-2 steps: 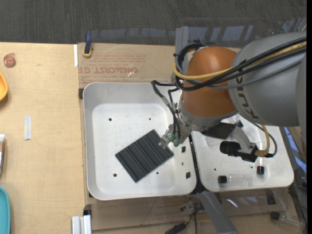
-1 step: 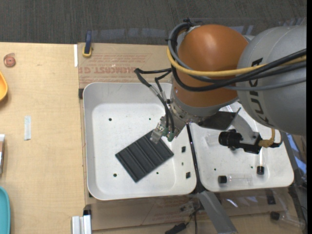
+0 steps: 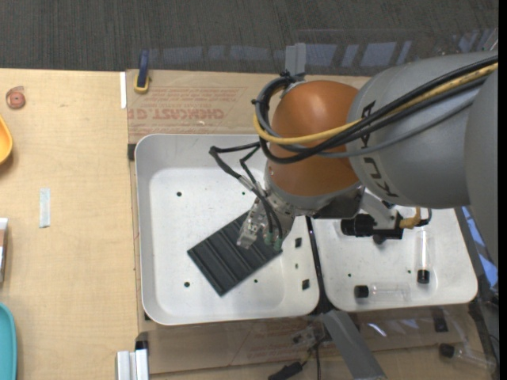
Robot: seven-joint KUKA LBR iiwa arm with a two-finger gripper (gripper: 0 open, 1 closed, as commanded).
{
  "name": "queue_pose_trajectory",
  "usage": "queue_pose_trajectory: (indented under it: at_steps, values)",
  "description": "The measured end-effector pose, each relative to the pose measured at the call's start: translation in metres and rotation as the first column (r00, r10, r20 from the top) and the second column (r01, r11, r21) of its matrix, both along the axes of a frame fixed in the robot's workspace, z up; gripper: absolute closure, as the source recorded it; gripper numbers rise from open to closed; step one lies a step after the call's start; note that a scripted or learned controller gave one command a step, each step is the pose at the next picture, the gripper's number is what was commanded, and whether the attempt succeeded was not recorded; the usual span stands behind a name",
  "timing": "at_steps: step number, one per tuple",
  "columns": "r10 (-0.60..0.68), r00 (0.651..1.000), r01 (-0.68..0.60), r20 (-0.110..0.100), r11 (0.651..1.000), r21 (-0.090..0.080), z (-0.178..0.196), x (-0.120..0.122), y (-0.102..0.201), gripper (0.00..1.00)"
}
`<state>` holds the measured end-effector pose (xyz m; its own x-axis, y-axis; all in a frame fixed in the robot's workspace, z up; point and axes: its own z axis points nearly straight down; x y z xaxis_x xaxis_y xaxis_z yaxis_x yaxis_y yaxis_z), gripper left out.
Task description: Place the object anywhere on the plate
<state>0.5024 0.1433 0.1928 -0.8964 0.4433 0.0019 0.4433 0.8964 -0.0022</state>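
- Lying in the near half of the left bin (image 3: 158, 212), toward its right wall: a dark ribbed plate (image 3: 226, 258), flat and set at a slant to the bin walls.
- Resting nearer still in the right bin (image 3: 444, 291), by its front rim: a small clear tube with a dark end (image 3: 374, 292), well apart from the plate.
- Hanging just over the plate's far right corner: the hand (image 3: 260, 232), pointing down, wrapped in cables.
- Seeming to be carrying something pale and greenish (image 3: 272, 240) at its tip, right above the plate's edge; too small and tangled to be naming as the object with any certainty.
- Not showing finger spread clearly, so no telling whether parted or closed.
- Judging by position: sitting at the placing step, poised above the plate rather than reaching for a pick.
- Calling next for a short descent and a release over the ribbed surface, keeping toward the plate's middle, since the present spot is hugging the corner and risking a drop onto the bin floor.
- Spreading above and behind: the orange band (image 3: 313, 137) and the grey arm (image 3: 428, 125), entering from the right and covering the far part of both bins.
- Lying farthest off: the pale worktop (image 3: 63, 172) to the left of the bins.
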Motion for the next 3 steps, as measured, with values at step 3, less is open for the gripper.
queue_pose_trajectory:
  at_steps: [3]
  values:
    - [0.48,0.877,-0.48,0.002,0.877,0.002,-0.002,0.023,-0.084,1.0]
